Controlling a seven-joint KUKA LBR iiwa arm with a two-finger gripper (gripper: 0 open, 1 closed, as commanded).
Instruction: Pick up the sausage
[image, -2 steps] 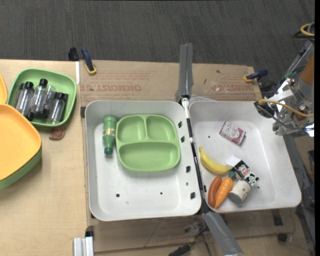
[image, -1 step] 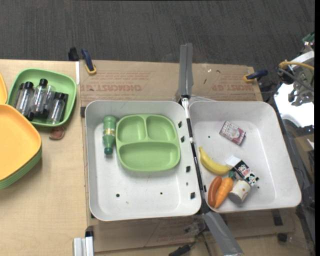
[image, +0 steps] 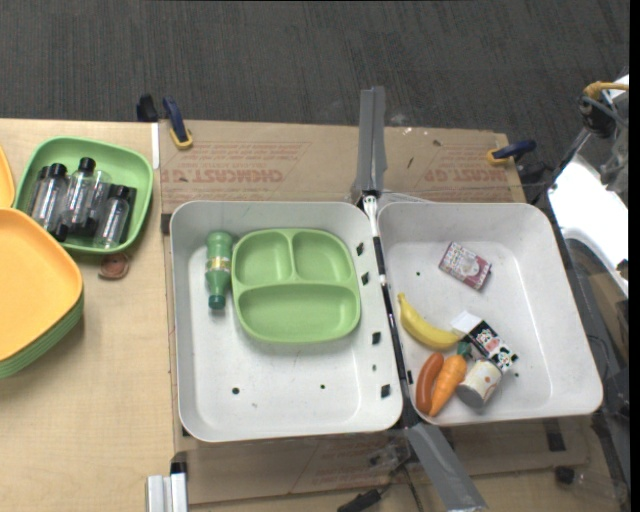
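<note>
Sausage (image: 428, 386) sitting in right bin (image: 520, 225)
Lying against carrot (image: 452, 376), just below banana (image: 422, 327); end effector state impossible to tell.

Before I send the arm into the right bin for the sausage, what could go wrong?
1. The sausage lies tight against the carrot, so the hand may close on the carrot or on both.
2. It sits low against the bin wall, leaving little room for a finger on that side.
3. The banana and small cup crowd the spot and could get knocked.
</note>
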